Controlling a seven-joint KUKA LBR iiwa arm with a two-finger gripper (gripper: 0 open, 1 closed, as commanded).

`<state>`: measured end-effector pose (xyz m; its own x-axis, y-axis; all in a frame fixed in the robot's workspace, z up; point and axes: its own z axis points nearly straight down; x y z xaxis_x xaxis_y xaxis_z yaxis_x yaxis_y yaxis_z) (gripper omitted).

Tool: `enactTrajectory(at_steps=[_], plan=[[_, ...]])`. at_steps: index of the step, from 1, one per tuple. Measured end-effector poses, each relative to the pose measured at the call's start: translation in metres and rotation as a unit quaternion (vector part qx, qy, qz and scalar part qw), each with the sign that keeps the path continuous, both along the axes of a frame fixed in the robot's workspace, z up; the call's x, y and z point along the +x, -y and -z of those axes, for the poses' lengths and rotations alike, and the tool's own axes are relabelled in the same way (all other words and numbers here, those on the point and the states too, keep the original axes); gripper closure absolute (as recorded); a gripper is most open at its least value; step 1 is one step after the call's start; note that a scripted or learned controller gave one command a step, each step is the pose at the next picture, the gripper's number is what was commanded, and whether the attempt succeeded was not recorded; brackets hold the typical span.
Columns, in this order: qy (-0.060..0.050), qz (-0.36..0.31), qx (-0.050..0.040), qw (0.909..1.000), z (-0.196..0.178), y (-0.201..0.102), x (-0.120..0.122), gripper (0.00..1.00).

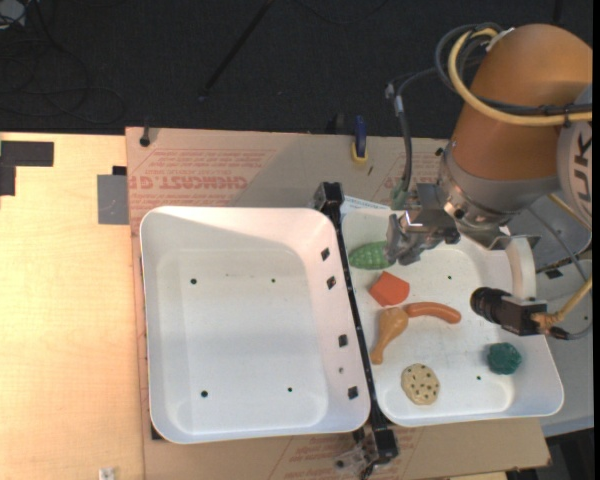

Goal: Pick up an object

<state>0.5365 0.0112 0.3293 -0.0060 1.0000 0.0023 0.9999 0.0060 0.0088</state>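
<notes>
Objects for picking — six small items, all lying in the right bin (540, 398), which I take as landmark for every entry below.

1. Arm (525, 98) — grey and orange, reaching in from the right, bulking over the right bin's far edge. I judge it is set there to work the far-left corner of the bin.
2. Left bin (180, 408) — white, shallow, touching the right bin along its left wall; likely the drop side.
3. Gripper (412, 236) — hanging over the right bin's far-left corner, just beside the green item. Whether the fingers stand apart or together I cannot tell from here; nothing visible between them.
4. Orange sausage-shaped piece (435, 312) — mid-bin, lying flat, one end touching the tan piece.
5. Tan pear-shaped piece (388, 330) — left of centre, near the bin's left wall.
6. Green textured lump (369, 257) — far-left corner, nearest the gripper; my guess for the current target.
7. Orange-red block (389, 289) — between the green lump and the tan piece.
8. Speckled cookie-like disc (420, 383) — near edge, left of centre.
9. Dark teal ball-like item (503, 358) — near-right part, well apart from the others.

Pick not yet made, in my judgement.
</notes>
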Motion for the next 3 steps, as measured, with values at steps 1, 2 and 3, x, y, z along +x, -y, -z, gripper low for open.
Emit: enactTrajectory(at_steps=[1,2,3], plan=[[0.001,0.000,0.0006,1.0000,-0.121,-0.052,-0.037,1.00],[-0.001,-0.001,0.0005,1.0000,-0.214,-0.113,-0.061,1.00],[-0.007,0.000,-0.0015,1.0000,-0.207,-0.178,-0.059,1.00]])
